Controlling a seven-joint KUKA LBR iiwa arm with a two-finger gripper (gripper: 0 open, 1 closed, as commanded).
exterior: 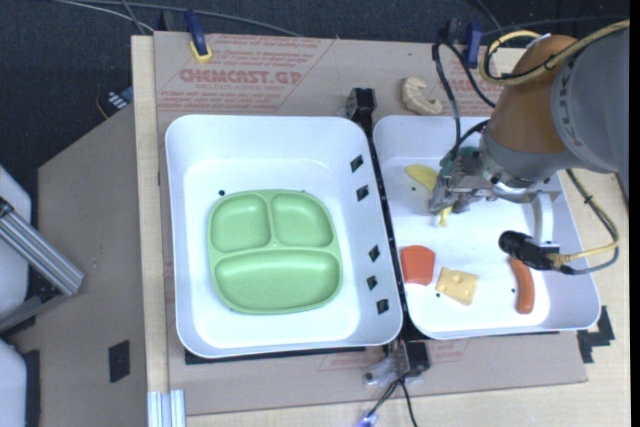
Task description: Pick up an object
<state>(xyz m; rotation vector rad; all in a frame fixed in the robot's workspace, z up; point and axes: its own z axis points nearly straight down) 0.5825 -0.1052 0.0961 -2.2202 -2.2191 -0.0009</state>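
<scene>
Camera view: pincer (445, 205), grip state unclear, mid right bin (570, 315), beside yellow piece (421, 177)

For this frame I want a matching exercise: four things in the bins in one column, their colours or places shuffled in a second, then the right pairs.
Things:
1. divided plate
2. cheese wedge
3. sausage
4. banana piece

Descriptions:
A. red-orange, near the right bin's right edge
B. yellow, beside the gripper
C. green, in the left bin
D. pale yellow with holes, near the right bin's front edge

Pairs: 1-C, 2-D, 3-A, 4-B.
</scene>
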